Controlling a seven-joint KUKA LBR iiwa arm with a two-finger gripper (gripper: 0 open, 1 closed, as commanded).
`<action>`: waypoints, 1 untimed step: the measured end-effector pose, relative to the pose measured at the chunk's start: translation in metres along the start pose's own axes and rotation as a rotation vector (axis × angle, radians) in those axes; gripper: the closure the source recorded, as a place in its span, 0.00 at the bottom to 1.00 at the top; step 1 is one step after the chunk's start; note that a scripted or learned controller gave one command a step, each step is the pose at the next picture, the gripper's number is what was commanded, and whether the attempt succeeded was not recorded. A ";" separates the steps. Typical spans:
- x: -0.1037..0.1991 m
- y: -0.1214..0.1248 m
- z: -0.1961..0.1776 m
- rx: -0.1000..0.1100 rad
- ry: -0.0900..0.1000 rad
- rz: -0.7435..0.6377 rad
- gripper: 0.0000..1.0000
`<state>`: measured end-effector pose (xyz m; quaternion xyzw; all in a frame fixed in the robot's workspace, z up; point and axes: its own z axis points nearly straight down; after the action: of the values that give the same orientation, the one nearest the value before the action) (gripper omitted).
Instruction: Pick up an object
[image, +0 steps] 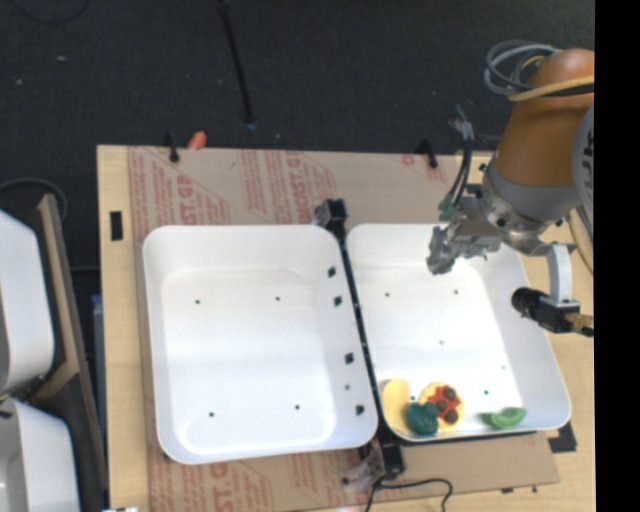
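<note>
Claw (441, 262), grip state unclear, over right bin's (530, 330) far end, well apart from near-corner toys (436, 405).

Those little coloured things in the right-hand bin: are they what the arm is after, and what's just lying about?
Part of the job:
yellow piece
teal lump
red-and-yellow toy
green piece
gripper
right bin

Just lying about:
left bin
black cable
cardboard sheet

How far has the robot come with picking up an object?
Nothing looks picked up yet. The gripper hangs over the far part of the right bin. The small objects, a yellow one, a teal one and a green one, lie at the near edge. Reaching and grasping are left.
</note>
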<state>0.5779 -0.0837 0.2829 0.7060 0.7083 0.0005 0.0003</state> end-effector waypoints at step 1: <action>0.049 0.002 0.018 0.002 0.000 0.000 1.00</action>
<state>0.5794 -0.0348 0.2649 0.7059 0.7083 0.0000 -0.0003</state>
